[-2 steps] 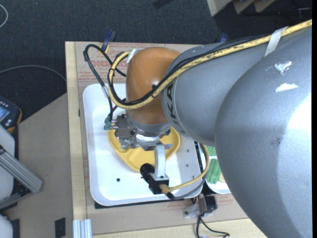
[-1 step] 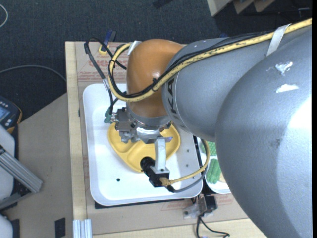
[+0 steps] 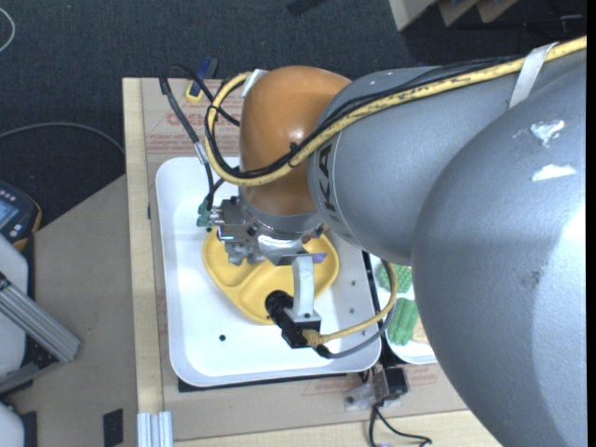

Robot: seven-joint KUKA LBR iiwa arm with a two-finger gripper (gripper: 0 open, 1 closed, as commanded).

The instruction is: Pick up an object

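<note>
The grey KUKA arm (image 3: 447, 184) looms in from the right over the left white bin (image 3: 182, 277), its gripper (image 3: 244, 242) down at a yellow object (image 3: 244, 285) lying mid-bin; whether it is open or closed cannot be told. A clean pick would likely call for settling squarely over the yellow piece's edge and lifting straight, clear of the trailing cables (image 3: 219, 147). Beyond the pale wooden bench (image 3: 140, 156), something green (image 3: 403, 317) sits in the right bin, with dark floor (image 3: 84, 35) at the far side.
</note>
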